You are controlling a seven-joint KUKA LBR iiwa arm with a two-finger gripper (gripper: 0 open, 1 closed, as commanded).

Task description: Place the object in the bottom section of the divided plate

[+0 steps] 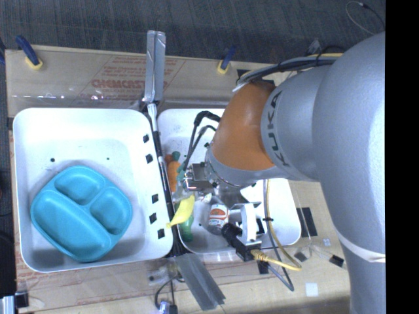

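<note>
Claw point(219, 218) sits low in the right bin point(288, 208), jaw state can't tell, over the banana point(182, 212) and carrot point(173, 171) at frame centre; blue divided plate point(82, 211) lies well apart in lower-left frame, left bin point(39, 129).

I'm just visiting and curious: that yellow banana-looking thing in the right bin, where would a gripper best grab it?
Probably across the middle of the yellow banana-shaped object, coming straight down from above. It lies slanted against the bin's left wall, with a green item at its lower end, so the fingers should close across its narrow width. The gripper sits just to its right.
</note>
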